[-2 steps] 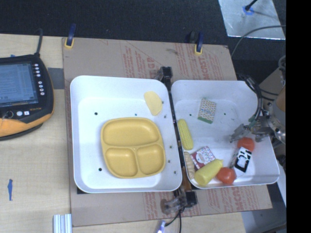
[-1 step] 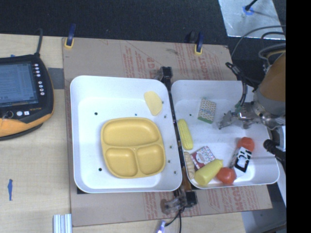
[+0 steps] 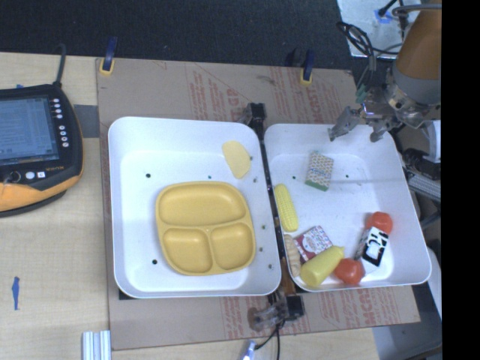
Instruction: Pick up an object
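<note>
Black item [image 3: 374,247] w/ white lettering, unreadable, lies near-right in right bin [image 3: 409,201], long axis running near-to-far, tilted slightly; small printed box [image 3: 319,171] sits mid-bin, its print too small to read. Claw [image 3: 358,127] hangs over right bin's far edge, fingers spread open, gripping nothing. Corn cob [image 3: 285,208] lies by bin's left wall, long axis near-to-far.

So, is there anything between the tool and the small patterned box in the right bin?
Nothing visible. The tool hangs with its fingers spread over the right bin's far rim, and bare white floor lies between it and the patterned box. The corn cob lies off to the side.
</note>
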`<state>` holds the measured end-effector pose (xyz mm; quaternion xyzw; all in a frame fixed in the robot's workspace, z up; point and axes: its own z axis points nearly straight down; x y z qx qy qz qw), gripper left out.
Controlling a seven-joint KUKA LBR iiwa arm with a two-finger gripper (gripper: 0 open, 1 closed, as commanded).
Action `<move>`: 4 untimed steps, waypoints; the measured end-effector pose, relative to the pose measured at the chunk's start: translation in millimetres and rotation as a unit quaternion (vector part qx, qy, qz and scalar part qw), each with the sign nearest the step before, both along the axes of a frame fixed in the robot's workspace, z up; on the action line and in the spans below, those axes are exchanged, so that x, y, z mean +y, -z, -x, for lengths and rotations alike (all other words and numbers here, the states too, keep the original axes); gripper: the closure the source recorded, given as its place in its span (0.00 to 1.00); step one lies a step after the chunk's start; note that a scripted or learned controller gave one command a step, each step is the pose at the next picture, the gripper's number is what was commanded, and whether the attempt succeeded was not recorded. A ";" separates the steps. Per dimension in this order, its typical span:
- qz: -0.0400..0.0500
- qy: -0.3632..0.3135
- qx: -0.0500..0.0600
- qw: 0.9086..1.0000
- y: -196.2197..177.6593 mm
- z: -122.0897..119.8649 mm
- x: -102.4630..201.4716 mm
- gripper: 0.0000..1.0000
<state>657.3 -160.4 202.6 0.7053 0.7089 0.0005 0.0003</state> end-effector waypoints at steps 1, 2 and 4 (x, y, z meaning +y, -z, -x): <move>0.000 0.000 0.003 1.000 111.6 1.7 38.2 0.00; 0.001 0.001 0.001 1.000 110.2 0.8 22.3 0.00; -0.001 0.000 0.001 1.000 9.8 14.7 125.8 1.00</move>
